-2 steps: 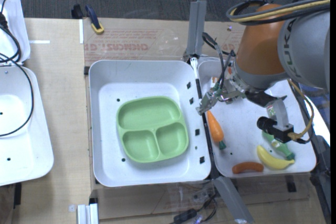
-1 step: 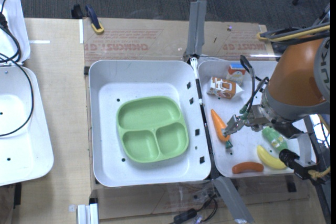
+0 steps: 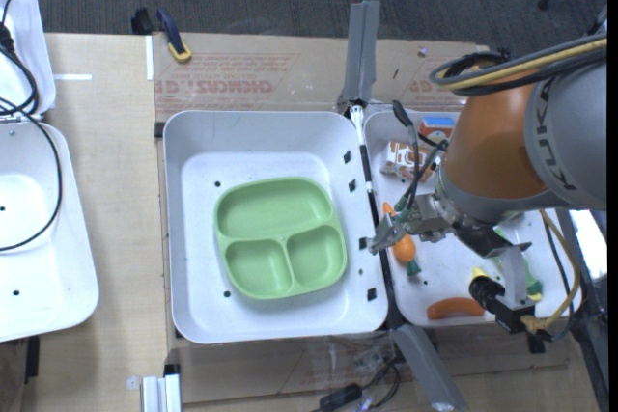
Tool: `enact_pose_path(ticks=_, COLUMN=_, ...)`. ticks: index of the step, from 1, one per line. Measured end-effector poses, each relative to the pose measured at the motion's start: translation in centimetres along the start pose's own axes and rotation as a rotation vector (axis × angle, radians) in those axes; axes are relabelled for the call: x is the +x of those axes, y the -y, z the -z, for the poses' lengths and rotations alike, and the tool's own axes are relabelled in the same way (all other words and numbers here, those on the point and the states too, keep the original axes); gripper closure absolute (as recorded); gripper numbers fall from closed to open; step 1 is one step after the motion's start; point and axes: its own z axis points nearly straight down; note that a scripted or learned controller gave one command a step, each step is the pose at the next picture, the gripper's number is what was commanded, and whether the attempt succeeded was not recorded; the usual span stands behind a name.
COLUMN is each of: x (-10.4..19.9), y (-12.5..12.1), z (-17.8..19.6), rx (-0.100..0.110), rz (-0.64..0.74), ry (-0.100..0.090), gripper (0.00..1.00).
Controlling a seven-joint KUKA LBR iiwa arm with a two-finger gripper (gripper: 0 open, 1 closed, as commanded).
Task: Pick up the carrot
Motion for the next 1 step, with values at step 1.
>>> enact_pose_path(ticks=1, x=-0.15, y=-0.07, z=0.8, rx=0.002, rz=-0.003, ry=0.001, gripper=1.0)
